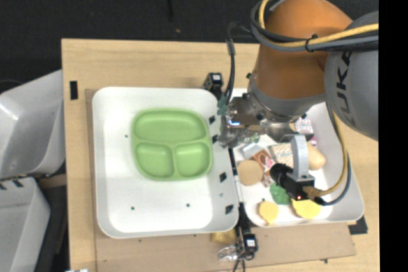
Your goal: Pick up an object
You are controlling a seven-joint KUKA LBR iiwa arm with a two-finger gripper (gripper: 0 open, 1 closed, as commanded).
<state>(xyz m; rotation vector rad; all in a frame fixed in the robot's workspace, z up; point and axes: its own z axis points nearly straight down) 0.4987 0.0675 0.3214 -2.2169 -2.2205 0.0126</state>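
Note:
The right bin holds several small toy foods. Among them are a tan round piece, a yellow piece, another yellow piece, a green piece, a printed packet and a peach egg-shaped piece. My gripper hangs low over the right bin's near-left part, beside the wall between the bins and just above the tan piece. The big orange wrist hides the bin's far half. Nothing is seen held.
The left bin carries a green divided plate in its middle. The wooden bench edges both bins. A white housing stands off the bench at the left.

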